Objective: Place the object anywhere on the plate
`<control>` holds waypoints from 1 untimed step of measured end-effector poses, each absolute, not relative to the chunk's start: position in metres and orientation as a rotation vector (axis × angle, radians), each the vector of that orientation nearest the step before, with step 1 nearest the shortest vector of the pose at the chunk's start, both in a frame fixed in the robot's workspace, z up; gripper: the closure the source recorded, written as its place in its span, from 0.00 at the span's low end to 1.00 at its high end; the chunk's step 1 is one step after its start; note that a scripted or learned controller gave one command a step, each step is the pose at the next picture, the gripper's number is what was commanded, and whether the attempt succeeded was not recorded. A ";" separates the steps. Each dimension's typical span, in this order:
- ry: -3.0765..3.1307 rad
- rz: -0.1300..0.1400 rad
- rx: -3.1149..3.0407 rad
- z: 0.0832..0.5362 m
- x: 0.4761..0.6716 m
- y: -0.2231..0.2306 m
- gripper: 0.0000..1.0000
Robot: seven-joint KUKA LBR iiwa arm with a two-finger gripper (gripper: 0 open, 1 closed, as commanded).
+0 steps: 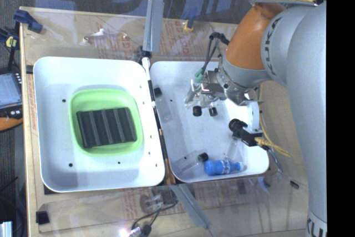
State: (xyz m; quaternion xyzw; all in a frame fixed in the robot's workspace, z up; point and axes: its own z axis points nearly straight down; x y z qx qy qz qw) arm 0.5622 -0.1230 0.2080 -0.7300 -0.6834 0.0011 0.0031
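**Bottle far from gripper, plate a bin away**

The grey KUKA arm with its orange band (288,58) reaches in from the right and bends down over the right shallow white bin (172,119), carrying the two-finger gripper (204,110) above that bin's upper middle. Its two dark fingertips (197,111) stand slightly spread with nothing between them.

The green plate with a dark ribbed insert (105,121) sits in the left shallow white bin (50,119), well apart from the gripper.

The small clear plastic bottle with a blue label (222,166) lies on its side near the right bin's front wall. Being round and lying flat, it likely rolls or slips from a pinch, and the wall beside it may block one finger.
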 end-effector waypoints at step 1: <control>-2.143 0.003 -2.289 0.208 0.562 -0.123 0.00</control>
